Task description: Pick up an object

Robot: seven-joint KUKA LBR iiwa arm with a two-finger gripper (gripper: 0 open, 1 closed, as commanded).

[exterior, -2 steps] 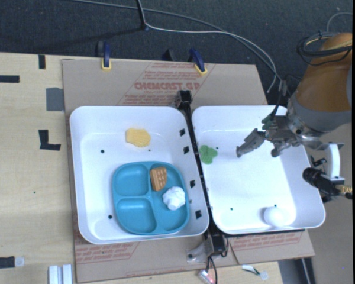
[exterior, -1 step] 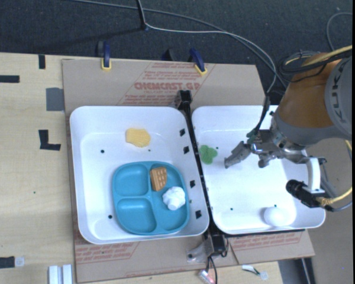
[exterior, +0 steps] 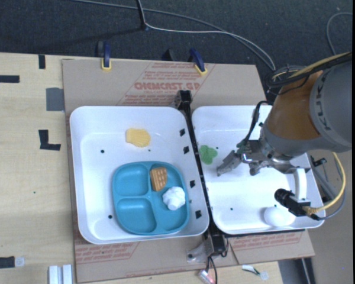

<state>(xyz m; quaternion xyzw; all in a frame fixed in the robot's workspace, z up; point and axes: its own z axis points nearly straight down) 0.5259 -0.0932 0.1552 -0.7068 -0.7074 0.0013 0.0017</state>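
Looking down from the camera above, two white bins are seen side by side on a brown cardboard sheet (exterior: pixel 165 84) that lies on the tabletop (exterior: pixel 23 158).

The left bin (exterior: pixel 86 123) is filled with a few things. A blue tray (exterior: pixel 133 209) with three parts is laid in its lower half. A small waffle-like snack (exterior: pixel 158 178) is placed in the tray's upper right part, and a white lumpy thing (exterior: pixel 174 198) is set just below it, on the tray's right side. A yellow lump (exterior: pixel 138 137) is laid on the bin floor above the tray, apart from it.

The right bin (exterior: pixel 225 120) is reached into by the grey arm (exterior: pixel 337 108) with its orange band (exterior: pixel 290 108). The pincer (exterior: pixel 236 165) is held low over the middle of this bin, pointed to the left. Its two dark fingers (exterior: pixel 228 164) are spread a little apart, and nothing is seen between them. A small green thing (exterior: pixel 208 154) is found just to the left of the fingertips, near the wall between the bins. It is not touched by the pincer. A white round thing (exterior: pixel 278 216) is seen in the lower right corner of the same bin, partly hidden by a black part of the arm.

Black cables (exterior: pixel 165 16) are seen on the dark floor above the cardboard.
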